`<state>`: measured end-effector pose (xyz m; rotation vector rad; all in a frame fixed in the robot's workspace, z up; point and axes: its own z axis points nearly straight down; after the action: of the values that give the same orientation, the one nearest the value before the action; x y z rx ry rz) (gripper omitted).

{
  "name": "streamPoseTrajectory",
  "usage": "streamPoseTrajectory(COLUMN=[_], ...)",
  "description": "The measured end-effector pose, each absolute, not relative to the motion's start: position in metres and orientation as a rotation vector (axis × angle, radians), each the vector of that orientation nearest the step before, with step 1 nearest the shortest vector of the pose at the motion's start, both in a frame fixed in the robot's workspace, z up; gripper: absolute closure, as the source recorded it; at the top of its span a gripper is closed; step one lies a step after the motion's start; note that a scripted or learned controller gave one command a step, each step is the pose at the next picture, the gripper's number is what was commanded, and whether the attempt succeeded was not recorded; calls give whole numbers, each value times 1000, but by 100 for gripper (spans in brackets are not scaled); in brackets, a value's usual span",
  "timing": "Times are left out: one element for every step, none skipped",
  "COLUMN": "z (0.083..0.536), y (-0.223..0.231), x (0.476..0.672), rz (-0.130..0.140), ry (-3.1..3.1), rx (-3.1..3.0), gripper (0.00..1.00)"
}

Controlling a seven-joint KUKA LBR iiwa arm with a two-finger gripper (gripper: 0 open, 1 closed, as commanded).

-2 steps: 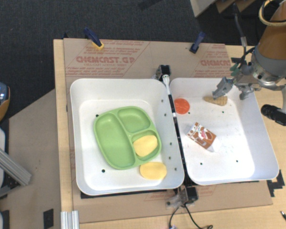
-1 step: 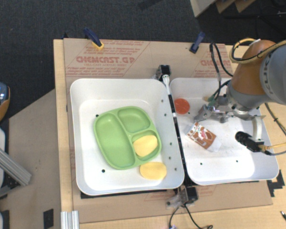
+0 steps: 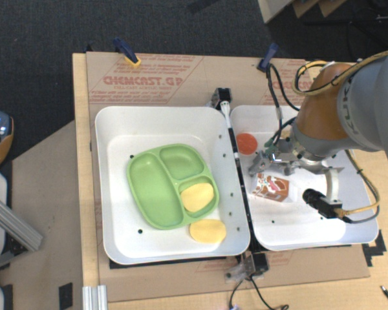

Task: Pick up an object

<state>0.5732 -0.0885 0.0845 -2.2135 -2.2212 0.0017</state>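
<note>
White plastic forms both shallow bins on the table (image 3: 149,79), and the work takes place in the right bin (image 3: 310,234), where the claw (image 3: 269,160) hangs low over the floor at about the 9 o'clock side of that bin. We cannot tell from the camera view whether the claw is open or closed, because the wrist and its cabling cover it. Two candidate objects lie close by: a small red-and-white packet (image 3: 272,187) just below the claw at its 6 o'clock, and an orange round object (image 3: 246,143) near the claw at its 10 o'clock, close to the divider between the bins. We judge the packet to be the nearer target. It looks flat, so we recommend a descent centred on it, straight down to the bin floor, closing across its narrower width. We should keep clear of the bin wall at 9 o'clock, since contact there could deflect the approach. After closing, we lift slowly and confirm that the packet rises with the claw. The left bin (image 3: 110,192) holds a green divided tray (image 3: 155,192) with a yellow piece (image 3: 197,196) in one compartment and another yellow piece (image 3: 207,230) just beside the tray at its 5 o'clock; these stay well apart from the work.
</note>
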Motion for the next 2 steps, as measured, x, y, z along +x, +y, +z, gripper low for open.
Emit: streamPoseTrajectory(z=[85,84], y=[-122,-96], x=[552,509], rz=[3,3], ry=[-2215,-2217], rx=[-2223,-2218], gripper=[0,0])
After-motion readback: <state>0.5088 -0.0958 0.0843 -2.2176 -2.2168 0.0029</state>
